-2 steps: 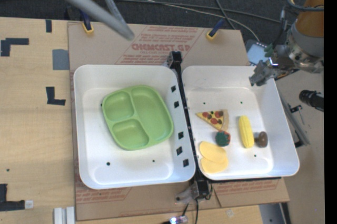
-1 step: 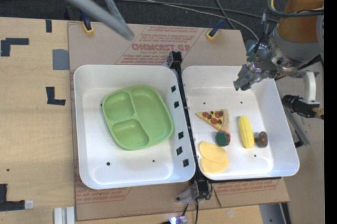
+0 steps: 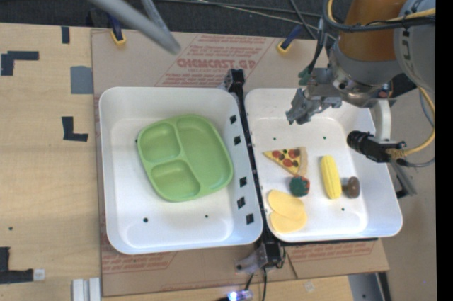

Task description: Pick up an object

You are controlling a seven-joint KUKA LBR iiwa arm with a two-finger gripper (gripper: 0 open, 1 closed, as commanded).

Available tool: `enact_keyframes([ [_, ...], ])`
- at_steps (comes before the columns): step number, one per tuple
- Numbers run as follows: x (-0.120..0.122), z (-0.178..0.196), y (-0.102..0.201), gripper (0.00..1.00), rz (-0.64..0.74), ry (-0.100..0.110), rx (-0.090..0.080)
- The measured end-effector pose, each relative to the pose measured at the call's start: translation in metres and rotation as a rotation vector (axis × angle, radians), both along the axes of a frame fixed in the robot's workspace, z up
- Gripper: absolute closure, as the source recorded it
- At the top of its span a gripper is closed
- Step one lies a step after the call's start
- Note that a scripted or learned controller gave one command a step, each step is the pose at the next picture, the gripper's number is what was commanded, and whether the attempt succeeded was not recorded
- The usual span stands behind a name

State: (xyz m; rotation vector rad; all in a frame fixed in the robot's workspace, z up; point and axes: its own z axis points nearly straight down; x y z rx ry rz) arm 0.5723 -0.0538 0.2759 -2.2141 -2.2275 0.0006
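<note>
We see the gripper (image 3: 301, 112) hovering over the right bin (image 3: 379, 222), carrying nothing. Pizza slice (image 3: 289, 159), corn cob (image 3: 330, 176) and yellow disc (image 3: 287, 212) lie untouched on the bin floor. Descent, grasp and lift remain.

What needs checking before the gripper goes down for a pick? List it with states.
1. Gripper holds nothing already: cannot tell, its fingers are too blurred to read.
2. Targets lie within the right bin: ok; pizza slice, corn, yellow disc, green ball and brown piece all lie inside.
3. Gripper is over a target: not ok, it hangs above bare floor, up from the pizza slice.
4. Targets are spaced for a clean pinch: not ok for the green ball, which touches the yellow disc; ok for the corn.
5. Green tray is out of the way: ok, it lies in the left bin.
</note>
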Motion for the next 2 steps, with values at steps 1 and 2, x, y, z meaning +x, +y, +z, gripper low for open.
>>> enact_keyframes([
  [1, 0.003, -0.018, 0.059, 1.0, 0.001, 0.002, 0.001],
  [2, 0.002, -0.038, 0.11, 1.0, -0.001, 0.003, -0.001],
])
